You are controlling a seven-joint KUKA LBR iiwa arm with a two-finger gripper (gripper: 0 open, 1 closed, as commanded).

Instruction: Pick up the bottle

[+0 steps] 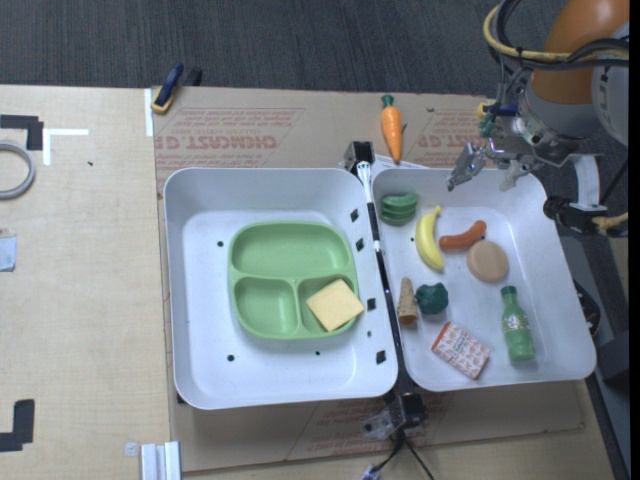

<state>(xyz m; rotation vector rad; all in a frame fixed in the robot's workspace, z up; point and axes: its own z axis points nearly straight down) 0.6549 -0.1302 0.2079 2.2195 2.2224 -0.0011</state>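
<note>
The bottle (pixel 516 325) is green with a white label and lies near the front right corner of the right bin (pixel 560 268), its cap pointing toward the back. My gripper (pixel 489 166) hangs above the back edge of that bin, far behind the bottle. Its two fingers are spread apart and nothing sits between them.
The right bin also holds a banana (pixel 429 238), a sausage (pixel 463 235), a round bread roll (pixel 488 262), a green disc (pixel 399 208), a broccoli piece (pixel 432 298), a cone (pixel 406 301) and a red packet (pixel 461 350). A green divided tray (pixel 290 278) with a cheese slice (pixel 334 305) lies in the left bin. A carrot (pixel 390 126) rests behind the bins.
</note>
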